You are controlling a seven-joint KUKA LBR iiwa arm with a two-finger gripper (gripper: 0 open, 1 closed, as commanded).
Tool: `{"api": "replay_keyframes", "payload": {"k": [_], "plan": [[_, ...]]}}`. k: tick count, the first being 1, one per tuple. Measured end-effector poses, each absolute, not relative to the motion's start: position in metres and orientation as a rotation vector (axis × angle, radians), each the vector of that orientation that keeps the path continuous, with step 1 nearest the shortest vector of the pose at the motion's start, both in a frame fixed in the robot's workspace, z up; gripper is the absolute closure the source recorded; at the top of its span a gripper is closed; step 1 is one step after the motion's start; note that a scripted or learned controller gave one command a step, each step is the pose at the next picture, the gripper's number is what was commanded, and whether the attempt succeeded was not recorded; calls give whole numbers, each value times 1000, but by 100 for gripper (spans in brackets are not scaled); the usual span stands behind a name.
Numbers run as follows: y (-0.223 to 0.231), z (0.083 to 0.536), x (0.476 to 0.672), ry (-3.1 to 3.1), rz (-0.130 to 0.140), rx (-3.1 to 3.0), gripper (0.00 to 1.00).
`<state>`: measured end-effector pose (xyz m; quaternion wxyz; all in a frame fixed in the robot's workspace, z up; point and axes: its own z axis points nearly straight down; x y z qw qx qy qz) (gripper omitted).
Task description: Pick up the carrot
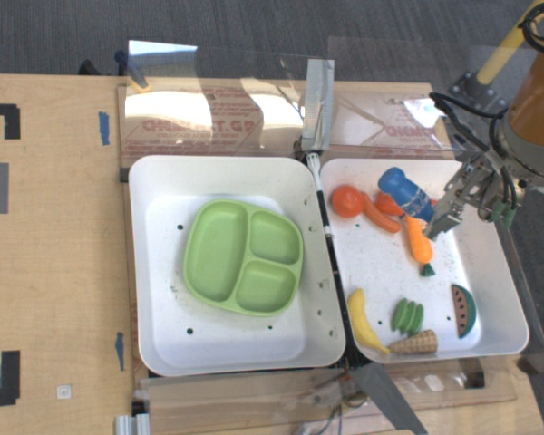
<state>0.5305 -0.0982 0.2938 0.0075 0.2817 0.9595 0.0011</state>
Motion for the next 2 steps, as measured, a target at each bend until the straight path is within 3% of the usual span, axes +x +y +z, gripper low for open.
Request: {"api": "replay_keyframes", "payload": {"k": [1,2], "plan": [[-96,120,512,3020,-1,894,100],[-33,249,541,2964,8,1004,100]]}}
